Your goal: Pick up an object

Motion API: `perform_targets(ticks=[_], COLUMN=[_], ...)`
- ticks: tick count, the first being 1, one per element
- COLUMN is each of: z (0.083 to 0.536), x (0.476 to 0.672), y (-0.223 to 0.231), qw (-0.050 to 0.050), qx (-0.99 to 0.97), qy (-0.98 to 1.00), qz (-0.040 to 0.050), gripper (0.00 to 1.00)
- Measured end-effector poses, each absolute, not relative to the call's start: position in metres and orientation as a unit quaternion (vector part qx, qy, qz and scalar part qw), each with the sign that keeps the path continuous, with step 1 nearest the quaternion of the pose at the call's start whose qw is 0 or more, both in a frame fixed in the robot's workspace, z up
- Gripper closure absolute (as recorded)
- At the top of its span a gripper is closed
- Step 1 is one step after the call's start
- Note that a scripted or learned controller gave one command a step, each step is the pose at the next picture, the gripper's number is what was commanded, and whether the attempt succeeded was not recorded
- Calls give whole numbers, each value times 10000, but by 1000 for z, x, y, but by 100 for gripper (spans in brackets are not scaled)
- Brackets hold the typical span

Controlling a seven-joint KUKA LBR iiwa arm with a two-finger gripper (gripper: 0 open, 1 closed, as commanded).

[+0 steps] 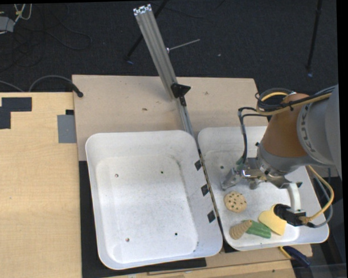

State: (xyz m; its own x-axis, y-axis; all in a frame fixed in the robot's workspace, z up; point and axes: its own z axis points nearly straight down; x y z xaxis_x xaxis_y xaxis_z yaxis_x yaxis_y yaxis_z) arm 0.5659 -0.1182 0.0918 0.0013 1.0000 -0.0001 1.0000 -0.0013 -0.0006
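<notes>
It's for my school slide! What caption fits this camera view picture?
Robot arm hovers over right bin holding cookie, yellow piece and green piece.

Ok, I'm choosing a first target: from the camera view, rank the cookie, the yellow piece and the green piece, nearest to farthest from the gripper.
From the gripper:
1. Cookie, just below it.
2. Yellow piece and green piece, near the right bin's front edge: too close to call.

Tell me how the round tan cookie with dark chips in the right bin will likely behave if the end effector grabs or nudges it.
The round tan cookie with dark chips lies flat in the right white bin, so it should slide rather than roll when nudged. It looks thin and low, so a grasp from above may slip off. It looks like a small toy, so probably light and stiff.
</notes>
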Motion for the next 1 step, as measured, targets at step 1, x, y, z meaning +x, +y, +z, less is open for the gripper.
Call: perform_targets(ticks=[1], z=[102], x=[566], y=[-119], qw=[5], qx=[-7099], qy=[-7043], qz=[-1], gripper=[100])
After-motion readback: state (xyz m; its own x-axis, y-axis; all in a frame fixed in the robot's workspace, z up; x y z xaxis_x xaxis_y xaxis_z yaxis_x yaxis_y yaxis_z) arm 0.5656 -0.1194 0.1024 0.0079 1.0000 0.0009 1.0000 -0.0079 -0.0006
